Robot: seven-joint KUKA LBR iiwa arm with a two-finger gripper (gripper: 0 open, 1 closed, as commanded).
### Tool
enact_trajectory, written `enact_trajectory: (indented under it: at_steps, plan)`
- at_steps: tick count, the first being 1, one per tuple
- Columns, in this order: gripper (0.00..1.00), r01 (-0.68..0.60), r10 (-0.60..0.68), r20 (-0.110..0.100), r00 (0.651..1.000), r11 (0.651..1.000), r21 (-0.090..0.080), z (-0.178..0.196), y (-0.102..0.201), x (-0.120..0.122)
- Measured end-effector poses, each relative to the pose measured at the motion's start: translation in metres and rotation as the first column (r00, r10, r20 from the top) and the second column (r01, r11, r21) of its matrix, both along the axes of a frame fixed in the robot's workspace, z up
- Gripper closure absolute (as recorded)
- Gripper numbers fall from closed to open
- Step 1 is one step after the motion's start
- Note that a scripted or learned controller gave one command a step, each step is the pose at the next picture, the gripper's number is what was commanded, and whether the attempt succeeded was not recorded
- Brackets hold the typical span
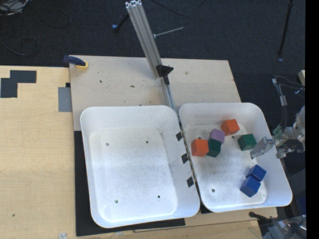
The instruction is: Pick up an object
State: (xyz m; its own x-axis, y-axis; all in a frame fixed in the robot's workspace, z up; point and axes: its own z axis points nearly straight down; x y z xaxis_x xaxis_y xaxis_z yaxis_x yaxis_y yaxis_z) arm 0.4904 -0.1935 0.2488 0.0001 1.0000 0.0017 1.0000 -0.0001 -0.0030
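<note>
At the right bin's (269, 118) right rim, the tool (262, 147), its opening impossible to judge, sits just right of a dark green cube (246, 142).

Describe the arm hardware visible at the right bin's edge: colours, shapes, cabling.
Little of it is in frame. The claw is a light grey metal part with flat, angular faces, reaching over the right bin rim. Behind it sits a bulkier grey-and-white wrist section with dark gaps and a small greenish spot. Thin dark cables curve up along the frame's right side. No readable markings.
</note>
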Motion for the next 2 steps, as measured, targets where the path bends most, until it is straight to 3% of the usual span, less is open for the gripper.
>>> enact_trajectory:
  at_steps: [1, 2]
  plan:
    - [0.0, 0.001, -0.001, 0.001, 1.0, 1.0, 0.0, 0.0, 0.0, 0.0]
    - [0.0, 0.001, -0.001, -0.005, 1.0, 1.0, 0.001, -0.054, -0.002, 0.009]
